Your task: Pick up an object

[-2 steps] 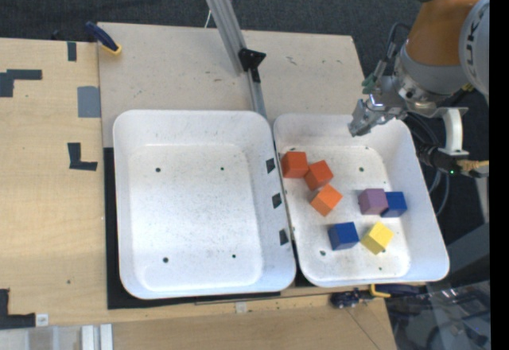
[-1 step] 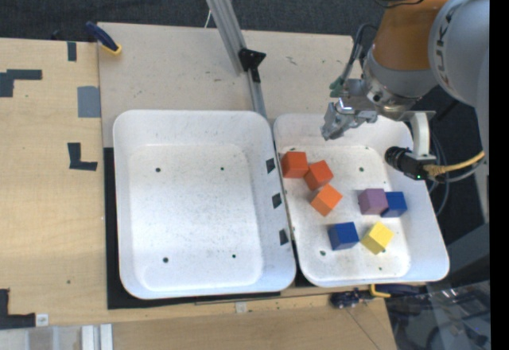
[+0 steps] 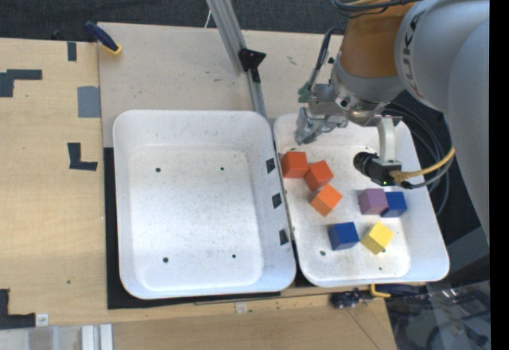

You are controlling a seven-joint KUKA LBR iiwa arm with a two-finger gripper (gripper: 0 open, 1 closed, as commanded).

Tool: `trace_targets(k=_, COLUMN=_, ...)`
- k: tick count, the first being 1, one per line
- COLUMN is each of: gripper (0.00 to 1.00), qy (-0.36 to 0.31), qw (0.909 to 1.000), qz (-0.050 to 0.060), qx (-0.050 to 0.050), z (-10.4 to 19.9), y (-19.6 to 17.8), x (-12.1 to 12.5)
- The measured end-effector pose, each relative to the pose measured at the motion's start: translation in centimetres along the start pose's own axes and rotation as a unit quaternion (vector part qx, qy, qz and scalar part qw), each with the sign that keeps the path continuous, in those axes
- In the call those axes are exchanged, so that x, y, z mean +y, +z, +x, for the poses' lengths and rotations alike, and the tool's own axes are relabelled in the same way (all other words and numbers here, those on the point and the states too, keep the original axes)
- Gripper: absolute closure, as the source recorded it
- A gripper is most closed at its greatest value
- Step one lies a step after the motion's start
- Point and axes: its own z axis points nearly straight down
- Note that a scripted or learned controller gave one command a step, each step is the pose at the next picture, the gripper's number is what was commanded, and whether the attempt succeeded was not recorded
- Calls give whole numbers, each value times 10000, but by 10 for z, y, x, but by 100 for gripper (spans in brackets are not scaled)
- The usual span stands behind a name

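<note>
Our hand [image 3: 306, 134] hangs just above the red cube [image 3: 294, 164], which lies directly below-left; we cannot tell its opening.

Seven blocks [image 3: 327, 199] in the right bin [image 3: 425, 257], left bin [image 3: 131, 134] beside it, pincer [image 3: 308, 132] above the rearmost block.

hand [image 3: 308, 132] above right bin [image 3: 421, 261] | coloured blocks [image 3: 321, 175] inside | left bin [image 3: 127, 134] beside it
</note>
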Motion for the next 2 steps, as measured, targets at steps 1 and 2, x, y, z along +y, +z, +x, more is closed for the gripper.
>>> trace_targets(k=1, gripper=100, qy=-4, qw=10000, qz=5, qx=1, z=49, y=13, x=3)
trace_targets(k=2, gripper=100, qy=-13, qw=10000, qz=-10, qx=7, z=107, y=2, x=11)
